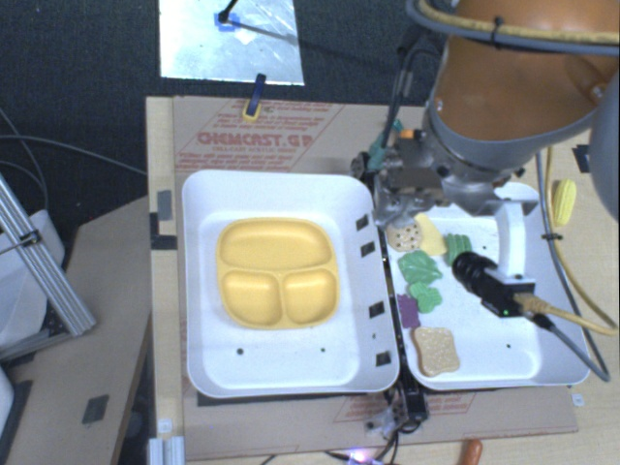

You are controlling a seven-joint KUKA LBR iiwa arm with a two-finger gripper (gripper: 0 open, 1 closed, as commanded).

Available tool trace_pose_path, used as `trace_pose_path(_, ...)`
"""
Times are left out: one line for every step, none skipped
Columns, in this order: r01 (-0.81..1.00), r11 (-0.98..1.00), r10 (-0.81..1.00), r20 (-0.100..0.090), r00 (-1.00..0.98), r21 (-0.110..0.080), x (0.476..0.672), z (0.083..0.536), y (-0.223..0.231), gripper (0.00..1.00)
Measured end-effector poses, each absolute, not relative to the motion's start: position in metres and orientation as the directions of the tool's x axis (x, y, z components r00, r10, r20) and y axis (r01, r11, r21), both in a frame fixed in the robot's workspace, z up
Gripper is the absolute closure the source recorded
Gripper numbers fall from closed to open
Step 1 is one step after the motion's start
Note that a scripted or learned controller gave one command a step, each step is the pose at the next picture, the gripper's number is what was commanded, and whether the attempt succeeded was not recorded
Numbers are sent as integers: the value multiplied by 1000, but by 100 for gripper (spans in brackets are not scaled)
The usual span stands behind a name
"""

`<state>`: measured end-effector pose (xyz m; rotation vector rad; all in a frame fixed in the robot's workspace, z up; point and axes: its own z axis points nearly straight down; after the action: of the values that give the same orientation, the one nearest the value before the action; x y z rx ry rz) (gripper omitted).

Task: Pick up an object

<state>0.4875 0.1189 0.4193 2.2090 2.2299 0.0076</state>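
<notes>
Several toy foods point(423, 274) below gripper point(399, 204), right bin point(484, 356)

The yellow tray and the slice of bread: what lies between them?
In the camera view, the bins' adjoining white walls separate the yellow tray from the bread slice.

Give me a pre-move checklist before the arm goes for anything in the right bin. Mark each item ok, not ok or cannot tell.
1. Objects available in the right bin: ok. Toast slice, green pieces, purple piece and cracker lie there.
2. Gripper over the right bin: ok, at its upper left corner.
3. Finger state: cannot tell, the arm's body hides it.
4. Anything already held: cannot tell.
5. Toast slice free of neighbours: ok, it lies apart near the front.
6. Left bin out of the way: ok, it holds the yellow divided tray.
</notes>
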Motion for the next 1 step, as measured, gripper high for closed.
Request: trace_pose_path(1000, 16, 1000, 2, -16, 8, 488, 430, 119, 100)
